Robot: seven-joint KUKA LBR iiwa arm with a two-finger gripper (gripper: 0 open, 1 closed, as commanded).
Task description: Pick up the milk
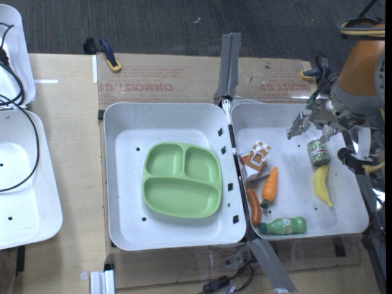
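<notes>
Milk carton point(258, 154), small, white and orange, lies tilted in the right bin point(349, 225) near that bin's left wall, well apart from the gripper point(313, 127); taking things from largest to smallest, the bench point(67, 72) carries two white bins side by side, and the left bin point(122, 164) holds a green divided plate point(182, 180) with three compartments, set about in its middle; the grey arm with its orange band point(361, 66) reaches in from the right and hangs over the upper right part of the right bin; its gripper points down and to the left with the fingers point(297, 129) spread apart and nothing between them — just beside it, lower down, a small greenish can point(318, 152) stands on the bin floor; below the can lies a yellow banana point(322, 185), running lengthwise down the bin; a green bottle point(284, 226) lies on its side along the bin's lower edge; an orange carrot point(269, 185) lies just below and right of the milk carton, and a second, redder carrot-like piece point(253, 206) rests against the left wall below it — a grey item between them is too unclear to name; blue-and-yellow clamps point(109, 55) sit at the bench's far edge.
</notes>
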